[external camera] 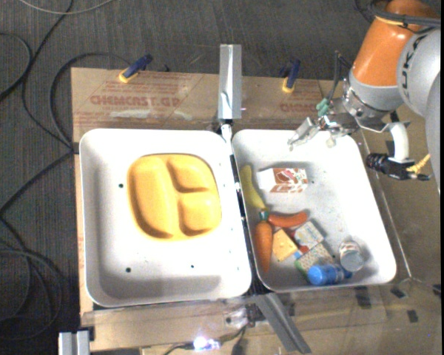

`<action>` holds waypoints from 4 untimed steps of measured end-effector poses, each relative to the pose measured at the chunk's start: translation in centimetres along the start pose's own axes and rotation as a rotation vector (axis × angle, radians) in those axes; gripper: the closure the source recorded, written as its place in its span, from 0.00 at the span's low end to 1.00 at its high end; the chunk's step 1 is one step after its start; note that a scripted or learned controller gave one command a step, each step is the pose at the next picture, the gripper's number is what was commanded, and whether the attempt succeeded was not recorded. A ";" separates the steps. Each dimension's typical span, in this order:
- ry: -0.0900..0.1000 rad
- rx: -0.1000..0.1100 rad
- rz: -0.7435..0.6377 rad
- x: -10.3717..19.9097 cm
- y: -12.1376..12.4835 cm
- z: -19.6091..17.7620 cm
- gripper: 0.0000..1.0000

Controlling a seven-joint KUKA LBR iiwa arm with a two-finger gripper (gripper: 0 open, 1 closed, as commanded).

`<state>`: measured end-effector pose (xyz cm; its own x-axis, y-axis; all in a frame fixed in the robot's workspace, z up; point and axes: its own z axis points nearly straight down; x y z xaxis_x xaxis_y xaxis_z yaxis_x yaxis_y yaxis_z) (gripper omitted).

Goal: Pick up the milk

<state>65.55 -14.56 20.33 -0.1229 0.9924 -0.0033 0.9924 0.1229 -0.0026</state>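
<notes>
Cardboard [170, 98] underlies two white bins [103, 272] above dark, cable-strewn carpet [29, 50].

A yellow tray [175, 195] lies in the left bin [96, 220].

Open white floor surrounds the milk carton [284, 179] in the right bin [370, 198], far side and right. A banana [251, 189] crowds its left; a sausage [287, 218] lies just near of it, clutter beyond.
</notes>
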 end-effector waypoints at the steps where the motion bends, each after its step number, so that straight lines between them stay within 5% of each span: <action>1: -0.001 -0.020 0.008 2.6 -2.1 9.8 0.00; 2: -0.015 -0.034 -0.040 3.9 -2.2 10.3 0.00; 3: -0.012 -0.048 -0.041 4.1 -1.7 8.5 1.00; 4: 0.002 0.000 0.001 13.3 3.0 2.0 1.00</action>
<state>66.85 -0.99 18.25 -0.1223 0.9925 -0.0018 0.9925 0.1223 -0.0025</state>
